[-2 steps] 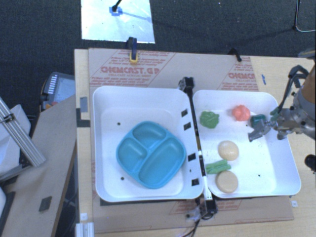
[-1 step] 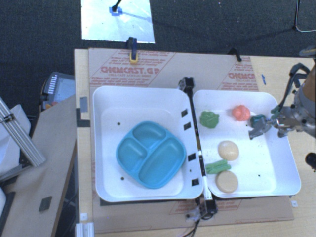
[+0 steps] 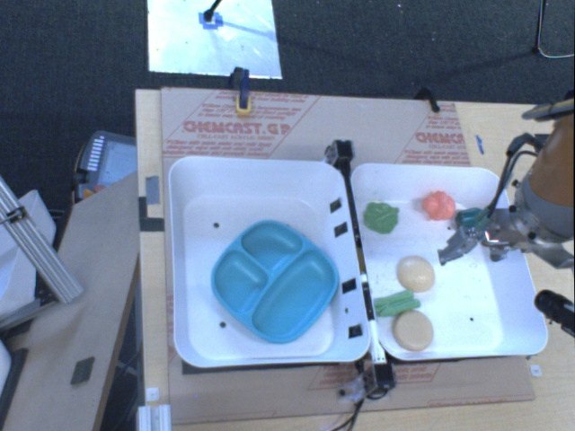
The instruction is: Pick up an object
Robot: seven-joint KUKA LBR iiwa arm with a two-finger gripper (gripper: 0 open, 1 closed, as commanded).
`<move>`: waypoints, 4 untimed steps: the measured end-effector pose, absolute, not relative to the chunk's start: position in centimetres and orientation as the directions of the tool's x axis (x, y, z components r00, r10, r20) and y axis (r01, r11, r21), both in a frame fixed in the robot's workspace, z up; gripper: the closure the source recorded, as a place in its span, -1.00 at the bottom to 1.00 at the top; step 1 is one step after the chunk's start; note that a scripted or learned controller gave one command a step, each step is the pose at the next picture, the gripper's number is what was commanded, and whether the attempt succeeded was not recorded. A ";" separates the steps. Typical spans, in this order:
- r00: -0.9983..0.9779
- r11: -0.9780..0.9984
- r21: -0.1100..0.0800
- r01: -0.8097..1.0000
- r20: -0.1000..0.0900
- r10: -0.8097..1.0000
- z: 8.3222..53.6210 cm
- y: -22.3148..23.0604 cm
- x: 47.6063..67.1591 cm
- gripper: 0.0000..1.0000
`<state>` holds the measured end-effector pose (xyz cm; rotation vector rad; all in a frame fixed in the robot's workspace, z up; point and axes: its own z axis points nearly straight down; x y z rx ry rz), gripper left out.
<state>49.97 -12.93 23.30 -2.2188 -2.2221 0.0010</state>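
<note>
Gripper hung low inside right bin, jaws' state not discernible, just beside red object, beige round object near.

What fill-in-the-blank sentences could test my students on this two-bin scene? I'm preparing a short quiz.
1. The blue divided plate lies in the ____ bin.
2. The item beside the green leafy piece at the far end of the right bin is coloured ____.
3. The gripper hangs over the ____ bin.
4. The green stick lies between two ____ round pieces.

Missing words: left; pink; right; beige
</note>
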 end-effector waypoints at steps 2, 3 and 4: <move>-0.001 0.001 -0.001 1.000 0.000 1.000 13.2 -13.1 50.4 -1.00; -0.002 0.002 0.003 1.000 -0.001 1.000 14.4 -13.1 50.6 1.00; -0.005 0.005 0.007 1.000 -0.001 1.000 20.5 -12.3 50.7 1.00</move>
